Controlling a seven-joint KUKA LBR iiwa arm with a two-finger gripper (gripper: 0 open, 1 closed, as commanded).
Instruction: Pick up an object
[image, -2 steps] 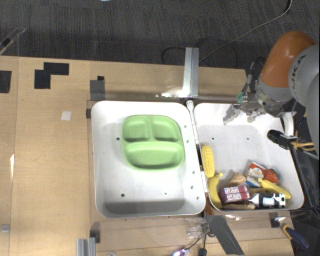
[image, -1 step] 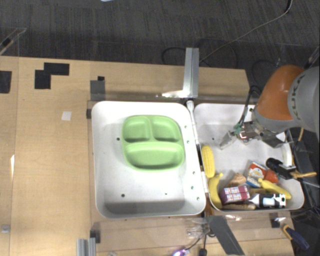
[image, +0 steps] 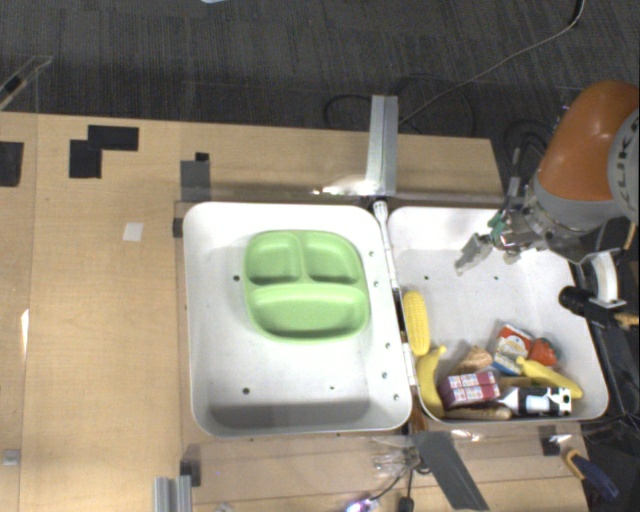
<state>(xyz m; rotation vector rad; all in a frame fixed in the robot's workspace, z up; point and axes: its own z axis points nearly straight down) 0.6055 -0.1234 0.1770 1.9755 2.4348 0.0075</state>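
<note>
My gripper (image: 478, 243) hangs over the upper part of the right bin (image: 450, 290), open, with nothing between its fingers. The objects lie below it along the bin's left and bottom sides: a yellow corn cob (image: 415, 320), a banana (image: 429, 378), a maroon box (image: 472, 387), a red and white carton (image: 512, 344), a red tomato-like piece (image: 543, 352) and a black and white bottle (image: 536, 403). The gripper touches none of them.
The left bin (image: 215, 370) holds a green divided plate (image: 305, 283). A metal post (image: 384, 140) stands behind the seam between the bins. The arm's orange band (image: 588, 140) sits over the right bin's far right corner. Cables trail at the back.
</note>
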